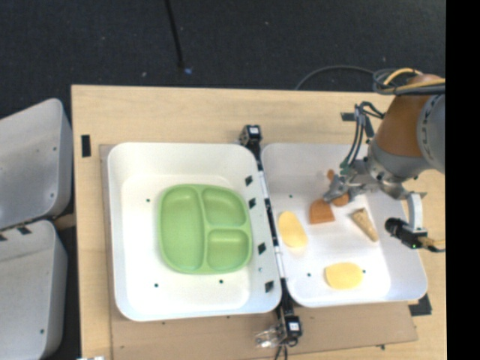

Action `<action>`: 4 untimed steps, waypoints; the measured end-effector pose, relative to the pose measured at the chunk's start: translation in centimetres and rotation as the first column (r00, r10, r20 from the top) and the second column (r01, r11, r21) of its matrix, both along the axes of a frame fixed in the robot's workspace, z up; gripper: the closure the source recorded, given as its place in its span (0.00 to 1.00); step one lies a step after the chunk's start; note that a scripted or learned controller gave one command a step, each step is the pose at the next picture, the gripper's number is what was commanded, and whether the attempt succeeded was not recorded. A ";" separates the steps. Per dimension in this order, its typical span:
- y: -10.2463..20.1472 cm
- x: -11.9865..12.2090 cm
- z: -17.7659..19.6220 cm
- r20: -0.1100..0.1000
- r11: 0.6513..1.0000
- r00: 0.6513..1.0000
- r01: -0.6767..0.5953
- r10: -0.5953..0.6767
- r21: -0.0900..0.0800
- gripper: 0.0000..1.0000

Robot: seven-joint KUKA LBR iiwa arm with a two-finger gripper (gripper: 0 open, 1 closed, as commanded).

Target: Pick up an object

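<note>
Camera view, all places given relative to the right bin (300, 160)

Bench: a pale wooden board (187, 115) carries two shallow white bins set side by side, touching along their inner rims.

Left bin (124, 201): sits just left of the right bin; it holds a green divided plate (204, 229) with three compartments, lying flat near its middle.

Arm (405, 130): grey with an orange band, reaching in over the right bin's upper right corner, with cables looping above it.

Gripper (341, 190): lowered into the right bin's upper middle, directly above the brown wedge; whether its fingers are apart or together cannot be told, as the tips blur into the object below.

Brown wedge (322, 213): an orange-brown piece in the right bin's centre, touching or just under the gripper tip; contact cannot be confirmed, and nothing shows it lifted off the floor.

Tan wedge (365, 223): a pale, narrow piece lying slanted in the right bin's right half, just beside the brown wedge but apart from it.

Upper yellow oval (292, 229): lying flat near the right bin's left wall, below and left of the brown wedge.

Lower yellow oval (343, 275): lying flat near the right bin's front wall, well apart from the gripper.
</note>
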State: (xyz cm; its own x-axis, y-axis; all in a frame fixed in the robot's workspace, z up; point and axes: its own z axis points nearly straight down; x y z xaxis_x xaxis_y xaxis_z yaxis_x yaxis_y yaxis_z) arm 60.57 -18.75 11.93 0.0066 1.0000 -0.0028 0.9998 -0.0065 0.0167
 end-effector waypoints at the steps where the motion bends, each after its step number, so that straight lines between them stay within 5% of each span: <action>1: -0.3 -0.6 6.1 -0.011 1.000 1.000 0.000 0.000 0.001 1.00; 2: -0.5 -0.5 11.2 -0.010 1.000 1.000 -0.008 0.008 0.000 1.00; 4: 10.4 0.8 10.0 -0.017 1.000 1.000 -0.013 0.013 0.004 1.00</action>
